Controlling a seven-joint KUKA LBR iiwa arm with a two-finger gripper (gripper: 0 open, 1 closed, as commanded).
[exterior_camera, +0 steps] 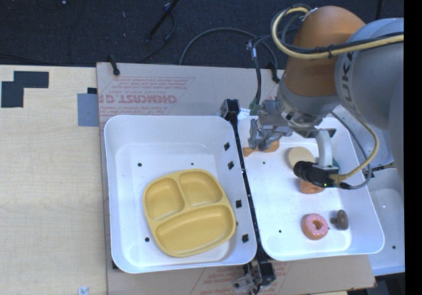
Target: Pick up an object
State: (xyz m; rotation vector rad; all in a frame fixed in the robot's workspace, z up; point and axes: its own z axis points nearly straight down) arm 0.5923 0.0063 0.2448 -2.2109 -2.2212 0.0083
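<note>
- Where the grey arm [369, 69] leans in over the bench, its orange band [316, 43] hangs above the back edge of the right bin [359, 237], which I'll use as the marker for everything else.
- The left bin [125, 155] sits touching the right bin's near-side wall, a row of black clips running along the join.
- A yellow divided tray [190, 211] lies flat in the left bin, toward the edge nearest the right bin.
- The gripper [264, 135] is down at the right bin's back corner, next to the join; I cannot tell how its tips stand, nor whether anything is caught there.
- An orange-brown piece [267, 147] lies on the right bin's floor just under the gripper.
- A pale tan disc [300, 155] lies mid-bin, with an orange item [310, 187] just in front of it, partly hidden by a black fitting.
- A pink frosted doughnut [315, 226] rests near the right bin's front.
- A small brown lump [340, 220] sits just beside the doughnut.
</note>
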